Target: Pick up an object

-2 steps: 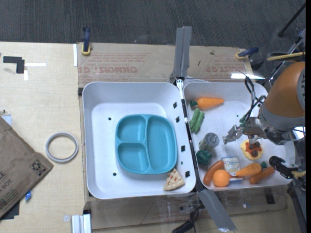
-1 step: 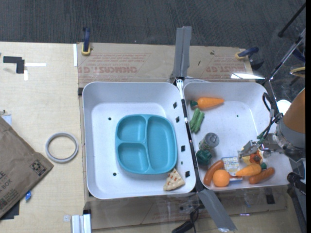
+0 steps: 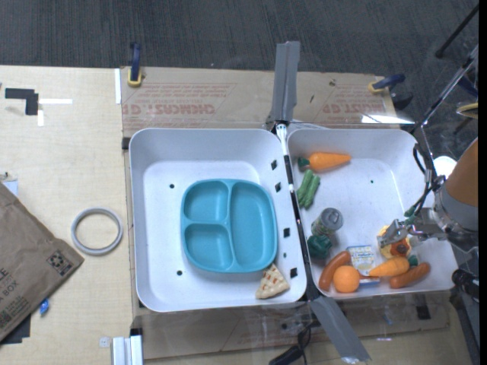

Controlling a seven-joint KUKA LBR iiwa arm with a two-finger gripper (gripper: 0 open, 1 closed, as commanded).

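The right bin (image 3: 380, 196) holds several toy foods: a carrot (image 3: 329, 160) at the back, a green pod (image 3: 307, 188), a small tin can (image 3: 329, 220), an orange ball (image 3: 346, 279), a second carrot (image 3: 389, 267) and two red sausages (image 3: 411, 274). My gripper (image 3: 394, 233) reaches in from the right and sits low over the bin's front right part. It is right above a small yellow-orange piece (image 3: 400, 246), which it partly hides. Whether anything is held cannot be made out.
The left bin (image 3: 152, 204) contains a teal divided plate (image 3: 228, 225) and a waffle wedge (image 3: 272, 284) at its front right corner. A tape ring (image 3: 97, 230) and a cardboard box (image 3: 27, 268) lie on the bench to the left. A small white packet (image 3: 361, 255) lies beside the orange ball.
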